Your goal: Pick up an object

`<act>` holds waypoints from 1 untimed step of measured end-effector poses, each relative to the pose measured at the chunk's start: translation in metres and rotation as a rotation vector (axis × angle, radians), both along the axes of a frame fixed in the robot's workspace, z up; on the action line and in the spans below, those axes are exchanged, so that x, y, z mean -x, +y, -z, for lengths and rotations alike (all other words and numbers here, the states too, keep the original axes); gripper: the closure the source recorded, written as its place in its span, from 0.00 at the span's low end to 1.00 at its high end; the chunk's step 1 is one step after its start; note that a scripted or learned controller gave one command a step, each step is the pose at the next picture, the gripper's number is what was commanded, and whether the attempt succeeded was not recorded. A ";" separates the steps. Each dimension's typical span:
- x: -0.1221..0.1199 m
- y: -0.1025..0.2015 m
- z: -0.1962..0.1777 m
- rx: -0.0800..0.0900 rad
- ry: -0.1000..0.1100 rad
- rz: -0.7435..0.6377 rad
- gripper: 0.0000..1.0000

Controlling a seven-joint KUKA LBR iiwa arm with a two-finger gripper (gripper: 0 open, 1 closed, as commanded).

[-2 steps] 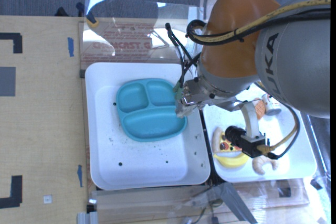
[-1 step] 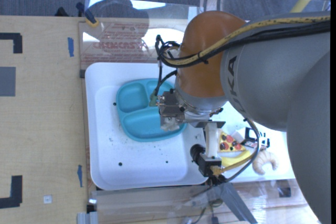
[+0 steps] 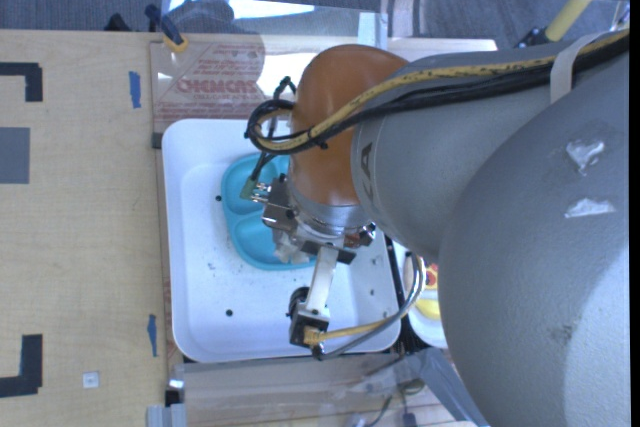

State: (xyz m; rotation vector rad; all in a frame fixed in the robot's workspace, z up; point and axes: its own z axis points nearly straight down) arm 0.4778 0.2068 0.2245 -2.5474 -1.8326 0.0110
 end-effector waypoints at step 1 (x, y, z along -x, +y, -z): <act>0.000 0.018 0.022 0.002 0.000 0.290 1.00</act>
